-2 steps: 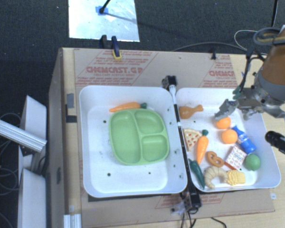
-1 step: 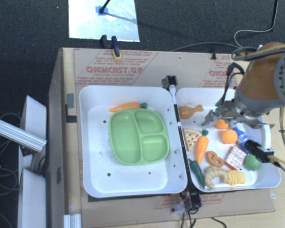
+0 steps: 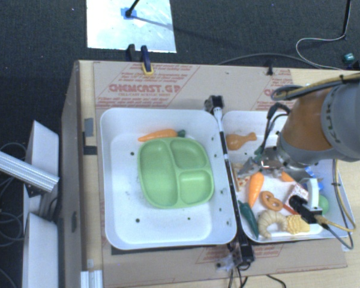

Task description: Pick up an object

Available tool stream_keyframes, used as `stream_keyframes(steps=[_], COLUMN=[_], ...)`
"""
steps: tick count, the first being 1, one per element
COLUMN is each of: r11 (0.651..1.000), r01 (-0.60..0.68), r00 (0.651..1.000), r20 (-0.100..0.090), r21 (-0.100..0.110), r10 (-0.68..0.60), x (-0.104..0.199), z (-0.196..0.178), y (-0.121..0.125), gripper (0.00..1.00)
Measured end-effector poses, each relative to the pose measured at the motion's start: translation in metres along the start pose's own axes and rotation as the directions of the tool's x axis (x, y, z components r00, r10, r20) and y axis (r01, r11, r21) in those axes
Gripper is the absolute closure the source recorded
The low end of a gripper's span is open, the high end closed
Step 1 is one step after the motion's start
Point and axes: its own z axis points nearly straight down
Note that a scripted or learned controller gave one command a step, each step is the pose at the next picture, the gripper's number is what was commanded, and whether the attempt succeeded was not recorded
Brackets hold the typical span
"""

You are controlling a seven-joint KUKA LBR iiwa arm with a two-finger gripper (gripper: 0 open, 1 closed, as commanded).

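My gripper (image 3: 252, 165) hangs low in the right bin (image 3: 243, 120), just above the thick end of an orange carrot (image 3: 255, 189) with a green top. A tan toy drumstick (image 3: 240, 140) lies up and left of it. Below the carrot sit a brown pretzel (image 3: 271, 201), a pale croissant (image 3: 270, 222) and a yellow corn piece (image 3: 297, 224). The arm's grey and orange wrist (image 3: 306, 128) hides the bin's right middle. Nothing visibly sits in the gripper.
The left bin (image 3: 117, 161) holds a green divided plate (image 3: 175, 173) and a second carrot (image 3: 159, 135) along its far side. A black-and-white bar (image 3: 223, 149) runs between the bins. Cables trail over the bench's right edge.
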Motion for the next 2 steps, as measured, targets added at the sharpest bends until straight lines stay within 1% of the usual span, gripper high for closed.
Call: stream_keyframes(steps=[1,2], r11=[1.0,1.0], r01=[-0.001,-0.002], r00=[1.0,1.0], r20=[0.002,0.003], r21=[-0.006,-0.007], r10=[0.001,0.002], x=[-0.001,0.001], z=[-0.001,-0.001], y=[-0.014,-0.03], gripper=[0.0,0.0])
